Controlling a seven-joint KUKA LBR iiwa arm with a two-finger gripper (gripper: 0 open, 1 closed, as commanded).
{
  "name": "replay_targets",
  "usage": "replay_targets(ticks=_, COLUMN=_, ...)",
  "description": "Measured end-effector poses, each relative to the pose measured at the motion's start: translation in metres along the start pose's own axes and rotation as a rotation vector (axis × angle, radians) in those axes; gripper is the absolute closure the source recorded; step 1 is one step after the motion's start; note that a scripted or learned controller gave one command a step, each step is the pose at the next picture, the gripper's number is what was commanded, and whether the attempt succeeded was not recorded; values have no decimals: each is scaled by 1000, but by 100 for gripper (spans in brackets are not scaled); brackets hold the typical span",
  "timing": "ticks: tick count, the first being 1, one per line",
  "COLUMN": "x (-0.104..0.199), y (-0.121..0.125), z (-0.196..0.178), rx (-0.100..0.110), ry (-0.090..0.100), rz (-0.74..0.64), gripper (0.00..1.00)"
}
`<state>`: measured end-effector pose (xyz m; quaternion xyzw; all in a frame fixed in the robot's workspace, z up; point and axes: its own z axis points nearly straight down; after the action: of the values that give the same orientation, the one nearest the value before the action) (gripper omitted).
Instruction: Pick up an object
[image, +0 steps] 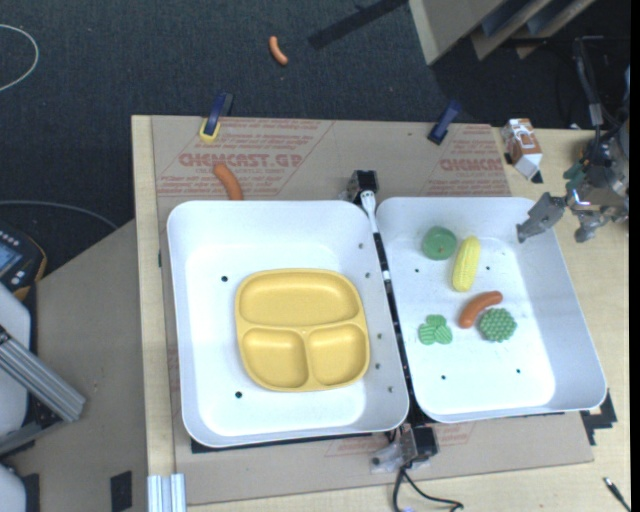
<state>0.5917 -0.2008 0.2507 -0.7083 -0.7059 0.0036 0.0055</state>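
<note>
The right bin (560, 330) holds several toy foods: a round green piece (438, 243), a yellow corn cob (466, 263), an orange sausage (479, 308), a green broccoli head (496, 325) and a small green leafy piece (434, 331). My gripper (553, 228) hangs over the far right corner of this bin, to the right of the corn. It is open, one grey finger (537, 216) slanting down-left, and nothing sits between the fingers.
The left bin (200, 300) carries a yellow divided plate (301, 328). A second orange sausage (228, 181) lies on the board behind the left bin, and another (278, 49) on the dark floor. Blue clamps (214, 116) (443, 122) hold the board's far edge.
</note>
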Motion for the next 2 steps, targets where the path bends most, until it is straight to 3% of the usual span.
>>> replay_targets(ticks=1, x=1, y=2, z=-8, rx=-14, ry=-3, rz=-4, gripper=0)
replay_targets(ticks=2, x=0, y=5, z=35, rx=-7, ry=-1, rz=-3, gripper=0)
